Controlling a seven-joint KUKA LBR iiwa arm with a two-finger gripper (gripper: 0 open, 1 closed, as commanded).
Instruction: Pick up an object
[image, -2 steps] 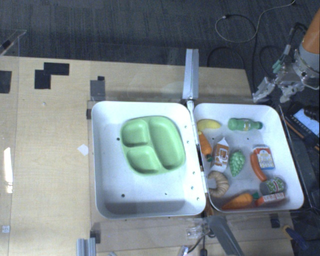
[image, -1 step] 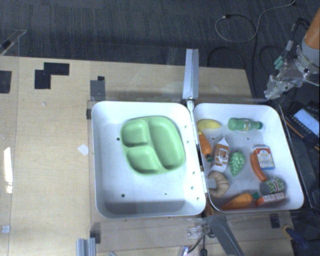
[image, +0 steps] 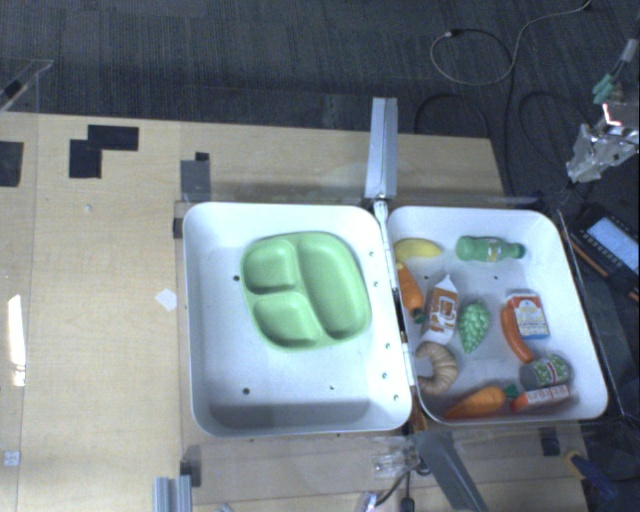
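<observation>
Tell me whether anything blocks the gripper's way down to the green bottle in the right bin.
Nothing visible does. The gripper hangs outside the right bin, past its far right corner. The green bottle lies on its side along the far wall with nothing on top; the lemon lies apart, to its left.

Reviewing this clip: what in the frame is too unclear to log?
- Gripper: small and blurred at the camera view's upper right, outside the bins; jaws unreadable.
- Labels on the small carton and the orange packet: too small to read.
- Items in the right bin's lower right corner: overlapping, hard to identify.
</observation>
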